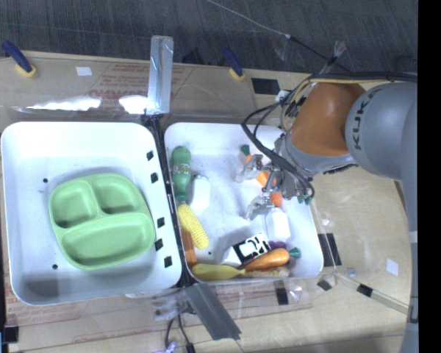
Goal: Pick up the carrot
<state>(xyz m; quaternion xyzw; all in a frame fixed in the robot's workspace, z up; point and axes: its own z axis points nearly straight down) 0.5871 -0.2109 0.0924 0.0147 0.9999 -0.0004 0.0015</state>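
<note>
A: Bench is pale wood (pixel 367 219) under a clear plastic sheet, dark ribbed floor behind. Two shallow white bins, glossy, with rounded corners.

B: Left bin (pixel 22 153)?

A: One green divided tray (pixel 101 219), matte plastic, three compartments.

B: Right bin (pixel 220 134)?

A: Crowded. Green bottle (pixel 180 166) along the left wall, bumpy yellow corn cob (pixel 193 226) below it, banana (pixel 217 272) on the bottom wall. The carrot (pixel 268 258), smooth orange with a green tip, lies in the bottom right corner, touching a black-and-white box (pixel 251 247).

B: Arm?

A: Grey, orange-banded wrist, reaching in from the right, tilted down over the bin's right-centre. Gripper (pixel 259 190) has its fingers apart, nothing between them; carrot lies near, lower, untouched.
</note>
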